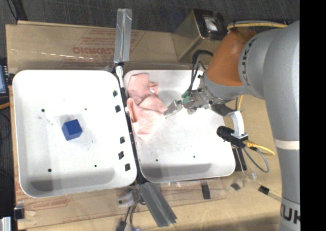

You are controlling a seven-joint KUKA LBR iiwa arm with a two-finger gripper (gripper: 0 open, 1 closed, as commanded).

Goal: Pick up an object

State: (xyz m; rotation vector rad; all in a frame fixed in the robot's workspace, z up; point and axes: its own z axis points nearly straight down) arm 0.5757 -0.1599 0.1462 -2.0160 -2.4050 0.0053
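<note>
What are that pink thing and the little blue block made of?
The pink cloth looks like soft fabric: it lies crumpled in folds, matte. The blue cube seems rigid, maybe foam or plastic, with crisp edges and a dull finish; the view leaves that open.

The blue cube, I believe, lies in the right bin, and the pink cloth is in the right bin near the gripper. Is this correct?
Not quite. The camera view shows the blue cube in the left bin, alone. The rest holds: the pink cloth lies in the right bin, against its left wall, with the gripper just beside it.
</note>
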